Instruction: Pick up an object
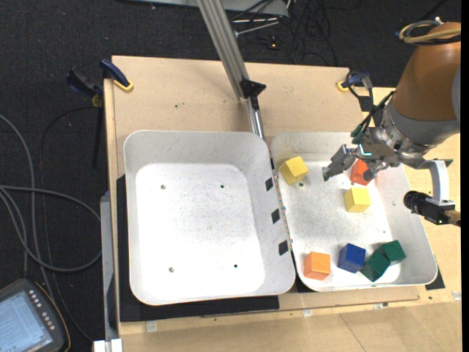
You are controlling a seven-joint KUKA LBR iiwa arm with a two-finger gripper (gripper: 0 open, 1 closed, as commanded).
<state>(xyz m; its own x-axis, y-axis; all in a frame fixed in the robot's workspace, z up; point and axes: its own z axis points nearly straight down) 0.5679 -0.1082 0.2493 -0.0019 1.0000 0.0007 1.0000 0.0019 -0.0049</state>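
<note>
Right bin [410, 218]: red block [358, 171] seemingly between jaws.

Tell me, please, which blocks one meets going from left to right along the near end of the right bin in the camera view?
Orange block → blue block → two green blocks: the first touches the second.

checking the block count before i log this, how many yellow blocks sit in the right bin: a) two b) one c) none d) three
a, two: one yellow block near the right bin's upper left corner, another yellow block just below the gripper.
</note>
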